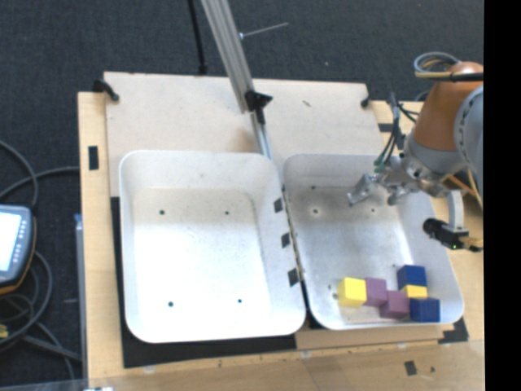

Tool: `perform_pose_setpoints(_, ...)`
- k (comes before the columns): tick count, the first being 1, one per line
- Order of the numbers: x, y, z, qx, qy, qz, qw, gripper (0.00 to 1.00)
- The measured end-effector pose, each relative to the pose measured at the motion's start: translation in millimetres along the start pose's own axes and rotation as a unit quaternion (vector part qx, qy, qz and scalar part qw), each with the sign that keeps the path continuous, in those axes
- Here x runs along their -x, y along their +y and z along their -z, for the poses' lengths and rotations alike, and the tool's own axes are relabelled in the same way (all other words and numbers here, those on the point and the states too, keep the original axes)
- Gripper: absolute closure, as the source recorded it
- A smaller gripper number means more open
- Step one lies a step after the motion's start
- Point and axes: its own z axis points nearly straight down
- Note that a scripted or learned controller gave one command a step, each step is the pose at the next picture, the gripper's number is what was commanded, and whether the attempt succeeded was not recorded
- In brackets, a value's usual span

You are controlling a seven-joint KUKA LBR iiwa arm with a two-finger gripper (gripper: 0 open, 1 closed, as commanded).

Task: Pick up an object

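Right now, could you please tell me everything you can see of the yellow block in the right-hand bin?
The yellow block is a small cube, matte and foam-like by its look, plain on every face shown. It sits flat on the floor of the right bin, near the front wall, at the left end of a cluster of blocks. Its right side appears to touch a purple block. The gripper is up toward the back of the bin, well apart from it.

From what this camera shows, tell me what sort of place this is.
Probably a robotics lab test bench. A robot arm reaches over two white bins, small coloured blocks sit in the right-hand one, and a handheld control screen lies on the dark carpet.
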Motion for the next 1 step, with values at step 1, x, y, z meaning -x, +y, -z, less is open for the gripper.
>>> perform_pose_setpoints(1,2.4,-3.6,-27.6,-0.003,0.001,0.0,1.0,0.0)
